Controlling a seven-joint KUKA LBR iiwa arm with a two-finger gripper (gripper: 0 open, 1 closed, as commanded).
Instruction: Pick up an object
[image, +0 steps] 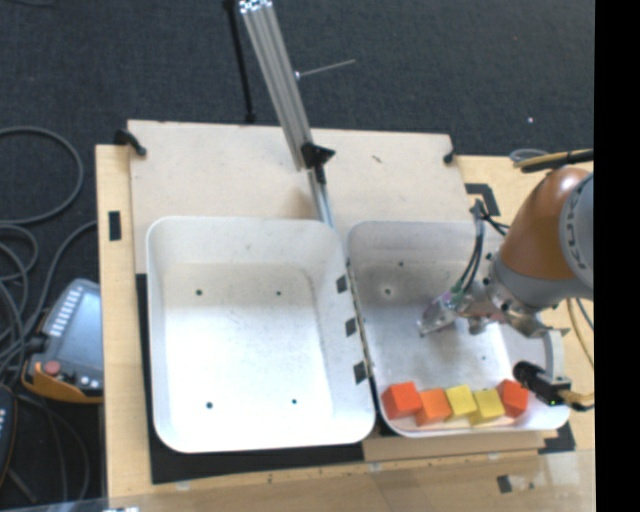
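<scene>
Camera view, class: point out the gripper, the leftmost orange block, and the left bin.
gripper (437, 318), camera view, between its fingertips over the right bin.
leftmost orange block (401, 399), camera view, its top face.
left bin (152, 330), camera view, its left rim.

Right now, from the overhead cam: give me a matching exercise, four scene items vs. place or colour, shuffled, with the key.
Items
1. gripper
2. row of blocks
3. left bin
4. handheld pendant

Descriptions
A. on the floor left of the bench, among cables
B. lined up along the near wall of the right bin, orange and yellow
C. above the middle of the right bin's floor, apart from the blocks
D. white, beside the right bin, on the pendant's side

Pairs: 1-C, 2-B, 3-D, 4-A
</scene>
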